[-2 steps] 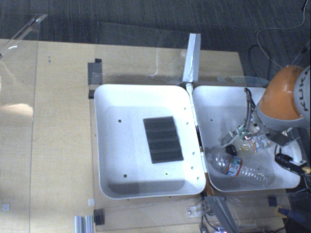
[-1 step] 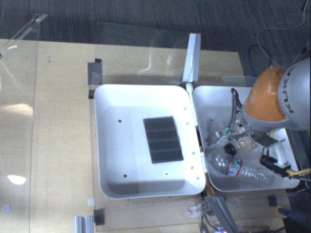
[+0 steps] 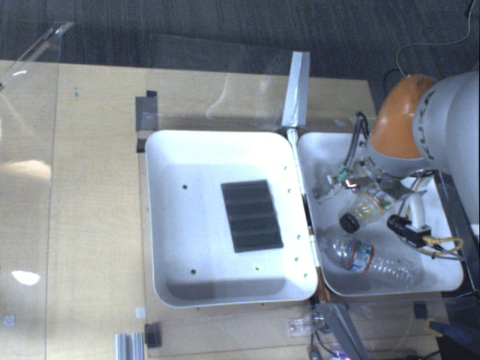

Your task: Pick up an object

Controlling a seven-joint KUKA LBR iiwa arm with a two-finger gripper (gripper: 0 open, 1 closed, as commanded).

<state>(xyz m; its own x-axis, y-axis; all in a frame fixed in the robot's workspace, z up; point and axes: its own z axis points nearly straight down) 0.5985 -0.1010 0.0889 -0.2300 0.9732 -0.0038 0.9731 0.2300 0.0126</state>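
Gripper [image 3: 349, 184] is low in the right bin [image 3: 324, 154], upper-left part of it, under the orange band [image 3: 396, 126] at frame right. Can't tell how wide it's open or whether it has anything; too cluttered and blurry there. Nearest candidate is the small clear jar [image 3: 367, 208] with a black cap [image 3: 349, 221], just below-right of the gripper; contact unclear. The clear plastic bottle [image 3: 371, 259] lies on its side along the bin's lower edge. The black ridged pad [image 3: 252, 216] sits flat mid left bin [image 3: 180, 223], well apart. My call: go for the jar. Centre over its body, not the cap, close across the narrow axis, then lift straight up. It's round and smooth, so it'll likely roll or squirt out if hit off-centre. Confirm grip before clearing the bin wall.
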